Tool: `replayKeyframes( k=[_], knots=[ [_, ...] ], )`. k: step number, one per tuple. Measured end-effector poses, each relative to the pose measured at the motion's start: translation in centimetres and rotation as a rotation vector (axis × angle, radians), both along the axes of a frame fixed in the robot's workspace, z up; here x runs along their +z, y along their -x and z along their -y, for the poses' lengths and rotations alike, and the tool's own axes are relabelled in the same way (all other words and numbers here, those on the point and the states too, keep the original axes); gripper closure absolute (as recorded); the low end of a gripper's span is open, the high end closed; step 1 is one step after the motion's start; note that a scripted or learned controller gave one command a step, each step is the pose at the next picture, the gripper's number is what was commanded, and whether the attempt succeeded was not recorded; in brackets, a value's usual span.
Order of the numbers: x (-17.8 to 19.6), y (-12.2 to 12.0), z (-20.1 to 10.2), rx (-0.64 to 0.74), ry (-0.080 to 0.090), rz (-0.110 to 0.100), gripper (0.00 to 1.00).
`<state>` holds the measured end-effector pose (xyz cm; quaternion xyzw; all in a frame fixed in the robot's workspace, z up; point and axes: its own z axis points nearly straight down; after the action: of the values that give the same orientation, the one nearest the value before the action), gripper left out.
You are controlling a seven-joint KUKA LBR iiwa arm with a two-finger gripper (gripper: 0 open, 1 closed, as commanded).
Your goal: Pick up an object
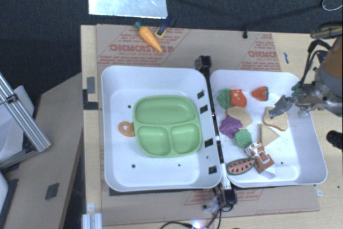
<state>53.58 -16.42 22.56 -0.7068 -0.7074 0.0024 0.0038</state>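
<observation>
In the right bin [311,166], nearest the camera, a watermelon slice [240,166] and an orange-and-white toy [261,157] are seen. Farther in, a green piece [243,138], a purple piece [230,125], a wedge [267,134] and a bread slice [276,122] are found. At the far end a tomato [260,93] and a red-and-green piece [231,97] lie. The gripper [277,109] is held just over the bread slice; whether it is spread cannot be told. In the left bin [118,88], a green divided plate [165,125] and a pretzel [126,128] are set. Beyond the bins, a carrot [150,38] lies on the board.
</observation>
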Motion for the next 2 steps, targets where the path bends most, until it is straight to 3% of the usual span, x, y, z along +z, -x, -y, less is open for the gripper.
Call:
replayKeyframes(
  k=[1, 2],
  knots=[
    [0.5, -0.2, 0.0, 0.002, 0.002, 0.010, 0.00],
    [-4.1, -1.0, -0.5, 0.002, 0.001, 0.007, 0.00]
  ],
)
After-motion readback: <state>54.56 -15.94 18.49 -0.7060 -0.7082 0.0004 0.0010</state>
